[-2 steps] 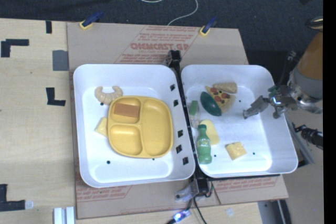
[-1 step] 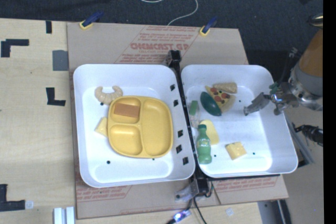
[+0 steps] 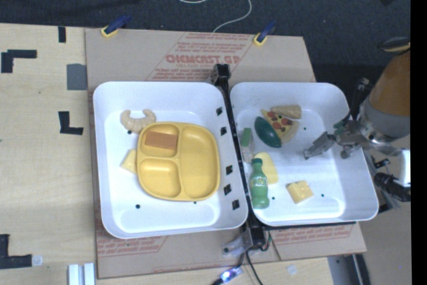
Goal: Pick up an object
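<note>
The right bin [image 3: 333, 100] holds a pizza slice [image 3: 285, 119], a dark green oval toy [image 3: 268, 133], a green bottle [image 3: 259, 184], a pale yellow piece [image 3: 266, 162], a cheese cube [image 3: 300, 191] and a small light green piece [image 3: 245, 137]. My gripper [image 3: 329, 148] hangs over the right side of this bin, to the right of the pizza slice and above the cheese cube. Its fingers look spread apart, with nothing between them. The grey arm with its orange band [image 3: 392, 93] comes in from the right edge.
In the left bin [image 3: 110, 143] lies a yellow divided plate [image 3: 180, 163] with a brown toast piece [image 3: 161, 139] in one section. A beige croissant [image 3: 136, 119] and a yellow wedge [image 3: 129, 160] lie beside it. A black divider [image 3: 230, 143] separates the bins.
</note>
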Robot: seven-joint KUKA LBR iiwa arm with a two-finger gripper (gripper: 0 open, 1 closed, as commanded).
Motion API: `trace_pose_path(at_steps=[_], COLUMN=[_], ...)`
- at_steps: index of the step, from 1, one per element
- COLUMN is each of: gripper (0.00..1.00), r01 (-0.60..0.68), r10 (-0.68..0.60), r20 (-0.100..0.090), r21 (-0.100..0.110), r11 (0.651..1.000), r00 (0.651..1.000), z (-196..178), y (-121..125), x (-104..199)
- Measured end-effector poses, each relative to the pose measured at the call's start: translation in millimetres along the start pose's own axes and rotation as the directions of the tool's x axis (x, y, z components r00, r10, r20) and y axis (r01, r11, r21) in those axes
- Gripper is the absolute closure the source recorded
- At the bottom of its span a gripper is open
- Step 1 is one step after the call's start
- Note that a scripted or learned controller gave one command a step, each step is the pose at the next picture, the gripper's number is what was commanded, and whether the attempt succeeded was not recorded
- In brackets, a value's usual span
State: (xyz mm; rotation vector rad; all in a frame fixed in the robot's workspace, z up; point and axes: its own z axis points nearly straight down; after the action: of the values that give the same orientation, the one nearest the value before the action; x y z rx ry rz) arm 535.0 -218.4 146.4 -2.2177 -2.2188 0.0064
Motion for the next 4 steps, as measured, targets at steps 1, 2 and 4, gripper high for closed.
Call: trace_pose_path(at_steps=[1,2,4], gripper=[0.00,0.00,1.00], r01=[0.001,0.002,0.002], r10=[-0.001,-0.002,-0.002], r20=[-0.001,0.002,0.002], r21=[0.000,-0.004,-0.010], r11=[1.000,1.000,1.000], r00=[1.000,1.000,1.000], z=[46.1,62.5,-10.9], y=[-7.0,-6.7,-0.7], x=[3.4,4.3,6.2])
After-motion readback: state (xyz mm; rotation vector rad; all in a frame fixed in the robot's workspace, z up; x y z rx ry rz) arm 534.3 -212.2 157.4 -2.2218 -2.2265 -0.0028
